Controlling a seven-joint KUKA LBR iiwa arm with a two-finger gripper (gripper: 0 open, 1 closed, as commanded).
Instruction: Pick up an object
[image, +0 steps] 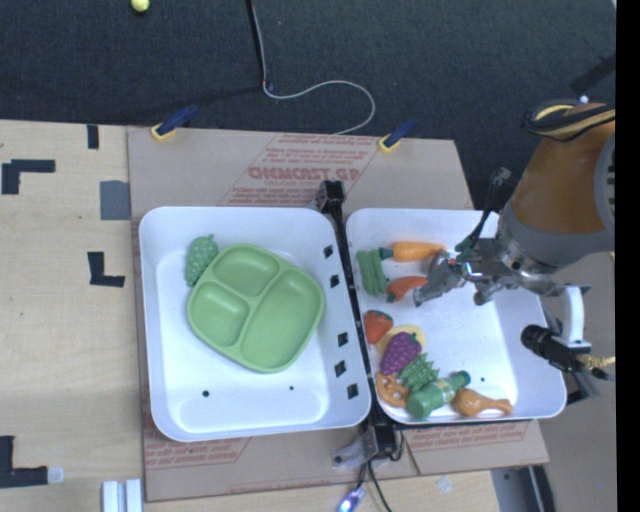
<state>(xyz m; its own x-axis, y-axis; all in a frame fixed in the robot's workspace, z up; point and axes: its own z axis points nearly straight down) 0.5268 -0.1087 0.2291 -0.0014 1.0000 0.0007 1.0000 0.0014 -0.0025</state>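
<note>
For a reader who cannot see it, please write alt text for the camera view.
The gripper hangs over the right bin, near a toy carrot and other toy foods along the bin's left side. The left bin holds a green divided plate with green grapes beside it.

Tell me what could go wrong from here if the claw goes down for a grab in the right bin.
The claw hangs beside the orange carrot and a red-orange piece; closing there could clip both or nudge one away. The toys along the right bin's inner side, like the purple grapes, lie packed together, so a grab may come up with nothing.
</note>
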